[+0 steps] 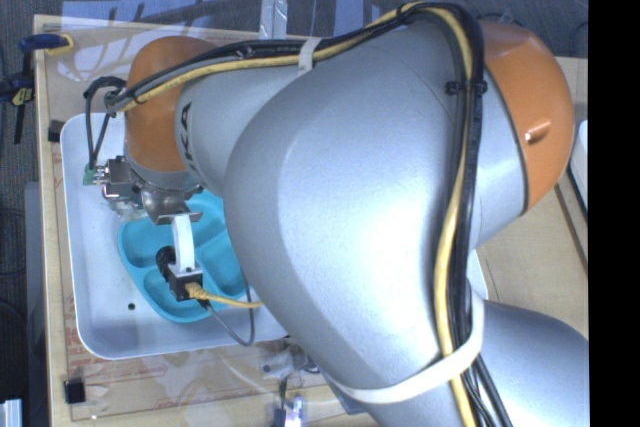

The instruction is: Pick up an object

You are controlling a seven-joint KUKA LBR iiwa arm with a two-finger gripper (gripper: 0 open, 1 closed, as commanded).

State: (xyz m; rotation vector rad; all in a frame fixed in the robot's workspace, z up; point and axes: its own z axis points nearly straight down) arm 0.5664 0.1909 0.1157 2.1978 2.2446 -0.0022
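A single fixed camera looks down on the bench (60, 355) from above at a slant, facing toward the far edge at twelve o'clock, where dark carpet fills the top of the frame. It sits close enough that the arm (400, 215), reaching in from three o'clock, blocks most of the picture from the centre outward to five o'clock. The left white bin (95, 315) shows toward eight o'clock; with only one view, nothing is shared.
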